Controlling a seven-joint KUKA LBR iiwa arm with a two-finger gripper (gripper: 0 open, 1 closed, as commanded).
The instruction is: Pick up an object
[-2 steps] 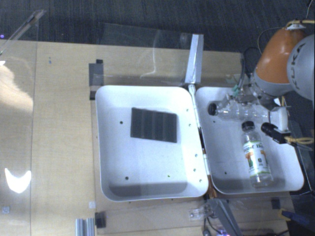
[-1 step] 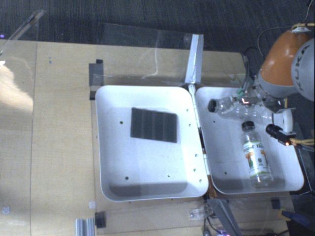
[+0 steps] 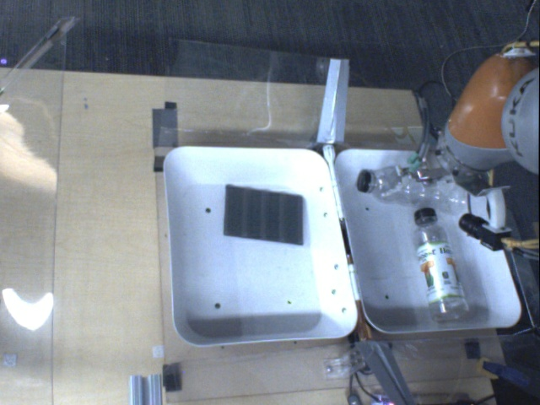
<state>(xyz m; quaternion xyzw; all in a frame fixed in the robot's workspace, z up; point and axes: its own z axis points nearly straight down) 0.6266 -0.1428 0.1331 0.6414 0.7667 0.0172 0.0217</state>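
arm's gripper [image 3: 434,169] hangs over right bin [image 3: 380,306], finger state impossible to tell; two clear plastic bottles [image 3: 440,268] look light, slippery; grip mid-body across label

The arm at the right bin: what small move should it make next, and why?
Probably a short move toward the clear bottle lying with its black cap toward the far wall of the right bin. The arm is over that bin's far right corner, where a second clear bottle lies, partly under it.
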